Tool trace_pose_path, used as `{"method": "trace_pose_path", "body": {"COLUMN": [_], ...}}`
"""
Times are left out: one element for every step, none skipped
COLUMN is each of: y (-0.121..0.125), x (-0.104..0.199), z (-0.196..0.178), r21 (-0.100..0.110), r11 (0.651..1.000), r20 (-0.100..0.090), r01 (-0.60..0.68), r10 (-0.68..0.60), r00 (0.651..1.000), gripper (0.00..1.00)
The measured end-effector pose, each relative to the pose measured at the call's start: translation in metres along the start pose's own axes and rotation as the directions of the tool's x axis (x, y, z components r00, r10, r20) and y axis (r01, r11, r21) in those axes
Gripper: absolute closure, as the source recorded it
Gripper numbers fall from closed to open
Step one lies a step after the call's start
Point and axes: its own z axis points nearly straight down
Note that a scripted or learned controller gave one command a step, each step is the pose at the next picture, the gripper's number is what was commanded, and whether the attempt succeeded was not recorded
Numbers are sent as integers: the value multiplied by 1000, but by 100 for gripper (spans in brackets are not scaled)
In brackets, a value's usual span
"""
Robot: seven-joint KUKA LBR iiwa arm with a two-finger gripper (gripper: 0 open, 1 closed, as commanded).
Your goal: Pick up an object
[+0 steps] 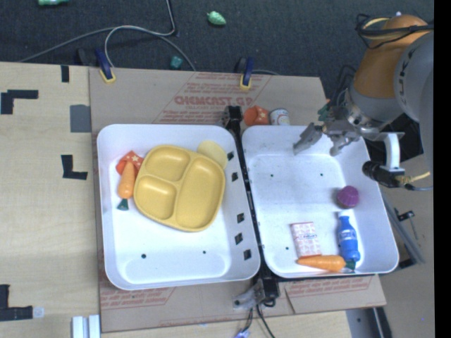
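My gripper (323,142) hangs over the far right corner of the right bin (282,167), fingers spread open with nothing between them. In that bin lie a purple ball (347,196), a blue bottle (346,237), a small pink-and-white card box (305,239) and an orange carrot (323,263), all nearer the front than the gripper. The left bin (169,259) holds a yellow divided plate (180,186), a carrot (126,182) and a red piece (129,162) at its left.
The arm's grey and orange body (391,62) enters from the upper right. Small items (266,115) sit on the cardboard just behind the bins. Blue-yellow clamps (106,67) hold the cardboard's far edge. Green bits (216,18) lie on the dark floor beyond.
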Motion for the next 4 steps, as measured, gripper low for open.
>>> {"method": "trace_pose_path", "body": {"y": [-41,-88,-121,-121], "x": [-74,-63,-27,-27], "z": [57,102,102,92], "r21": [3,-4,-8,-8], "r11": [1000,1000,1000,1000], "r20": [2,1,4,3], "r01": [-2,0,-1,0], "r10": [2,0,1,0], "r00": [1000,1000,1000,1000], "gripper": [0,0,0,100]}}
